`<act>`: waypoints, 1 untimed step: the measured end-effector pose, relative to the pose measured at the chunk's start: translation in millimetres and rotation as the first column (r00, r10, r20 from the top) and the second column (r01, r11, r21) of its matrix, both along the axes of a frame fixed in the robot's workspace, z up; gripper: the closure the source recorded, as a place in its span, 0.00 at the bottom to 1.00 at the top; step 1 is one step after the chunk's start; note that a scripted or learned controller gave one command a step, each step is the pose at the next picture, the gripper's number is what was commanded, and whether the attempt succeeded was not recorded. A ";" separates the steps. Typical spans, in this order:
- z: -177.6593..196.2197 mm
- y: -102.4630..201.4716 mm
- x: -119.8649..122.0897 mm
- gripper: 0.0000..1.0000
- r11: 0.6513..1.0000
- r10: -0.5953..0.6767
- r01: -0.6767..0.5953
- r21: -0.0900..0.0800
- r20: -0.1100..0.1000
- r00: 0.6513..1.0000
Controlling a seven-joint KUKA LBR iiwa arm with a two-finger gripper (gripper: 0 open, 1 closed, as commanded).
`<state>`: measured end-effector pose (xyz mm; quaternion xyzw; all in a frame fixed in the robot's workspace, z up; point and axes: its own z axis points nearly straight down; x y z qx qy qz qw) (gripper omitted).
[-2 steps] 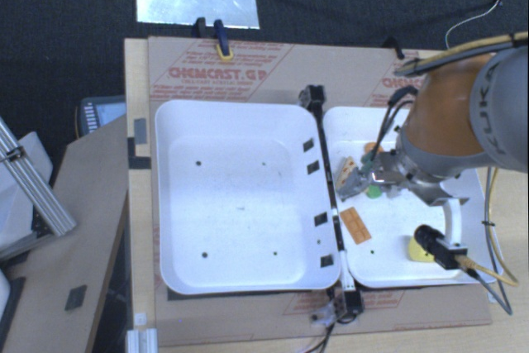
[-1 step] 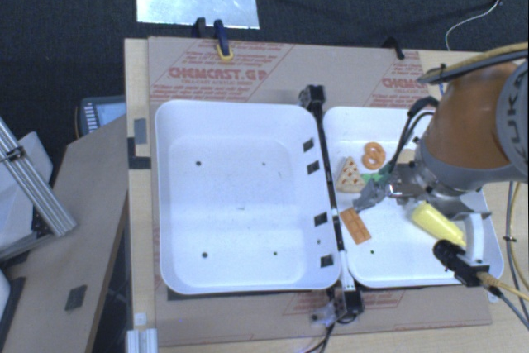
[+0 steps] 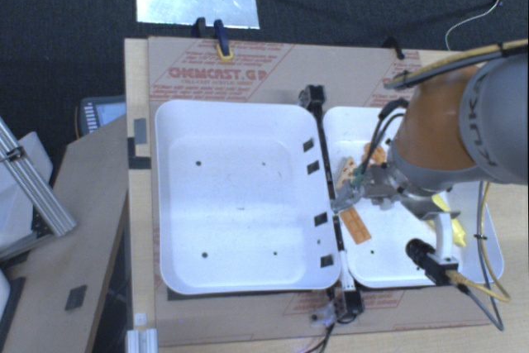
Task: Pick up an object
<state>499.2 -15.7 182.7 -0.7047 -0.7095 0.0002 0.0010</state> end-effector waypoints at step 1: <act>1.7 25.0 26.4 0.00 1.000 0.001 -0.001 0.000 0.005 1.000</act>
